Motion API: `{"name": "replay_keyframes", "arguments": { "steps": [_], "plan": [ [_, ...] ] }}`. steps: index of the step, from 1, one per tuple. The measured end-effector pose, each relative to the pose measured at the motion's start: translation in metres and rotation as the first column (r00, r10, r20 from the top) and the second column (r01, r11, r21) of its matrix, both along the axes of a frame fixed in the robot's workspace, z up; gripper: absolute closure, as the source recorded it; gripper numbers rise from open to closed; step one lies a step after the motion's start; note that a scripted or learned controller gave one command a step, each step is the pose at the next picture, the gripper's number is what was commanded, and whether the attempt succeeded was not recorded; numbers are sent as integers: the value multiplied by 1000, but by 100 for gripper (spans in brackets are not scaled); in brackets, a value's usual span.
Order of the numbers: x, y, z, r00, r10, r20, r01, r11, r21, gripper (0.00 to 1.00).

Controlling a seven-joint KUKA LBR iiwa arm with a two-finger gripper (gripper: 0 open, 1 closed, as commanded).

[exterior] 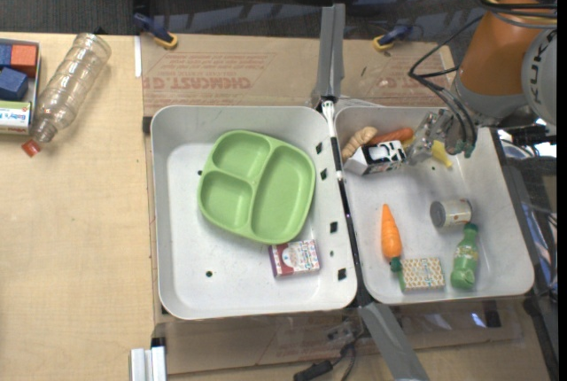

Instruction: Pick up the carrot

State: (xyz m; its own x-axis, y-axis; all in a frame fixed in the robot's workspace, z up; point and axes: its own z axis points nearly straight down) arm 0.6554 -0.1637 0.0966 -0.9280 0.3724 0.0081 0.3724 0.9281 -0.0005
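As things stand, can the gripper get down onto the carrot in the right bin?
Probably yes. The carrot lies uncovered on the right bin's floor, apart from the green bottle and the small can. The gripper hovers near the back of that bin.

You see the carrot (391, 231), orange with a green stub, lying near-upright in the right bin (514, 193), well below the hand (434, 144).

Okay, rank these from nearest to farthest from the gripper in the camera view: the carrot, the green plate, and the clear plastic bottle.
Measured from the gripper at the back of the right bin:
1. The carrot, in the same right bin, toward its front.
2. The green plate, in the middle of the left bin.
3. The clear plastic bottle, lying on the bench far left, outside both bins.
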Motion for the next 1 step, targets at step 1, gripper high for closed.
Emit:
{"name": "replay_keyframes", "arguments": {
  "steps": [1],
  "plan": [
    [-81,-5,131,990,-140,8,140,990,-3,100]
  ]
}}
